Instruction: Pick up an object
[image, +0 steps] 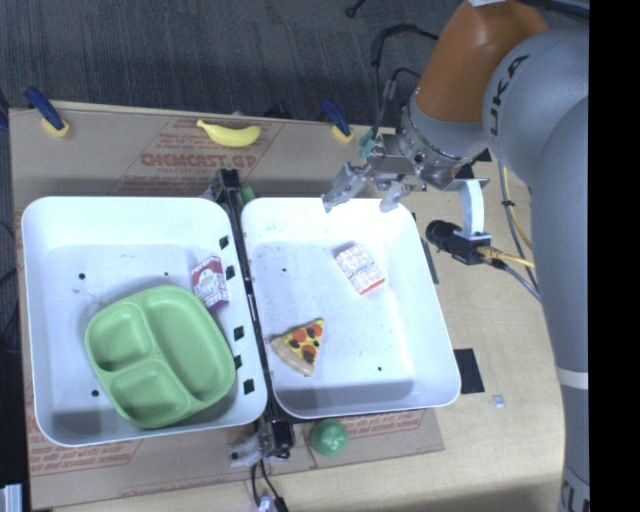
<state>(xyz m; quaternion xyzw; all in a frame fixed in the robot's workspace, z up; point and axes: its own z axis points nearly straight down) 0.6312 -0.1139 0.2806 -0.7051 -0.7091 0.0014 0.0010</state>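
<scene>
Above the right bin's (430, 300) far rim, the gripper (362, 196) hung with fingers spread wide, holding nothing | red-and-white packet (359, 268) lay just below, the likeliest pick | pizza-slice toy (302, 345) rested nearer | green divided plate (158, 355) filled the left bin (40, 300).

Arm (530, 150) cut off by top edge; carton (209, 281) print unreadable

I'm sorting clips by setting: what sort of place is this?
Probably a robot lab's test bench: a robot arm reaches over two white bins clamped onto cardboard, with toy food such as a pizza slice.
</scene>
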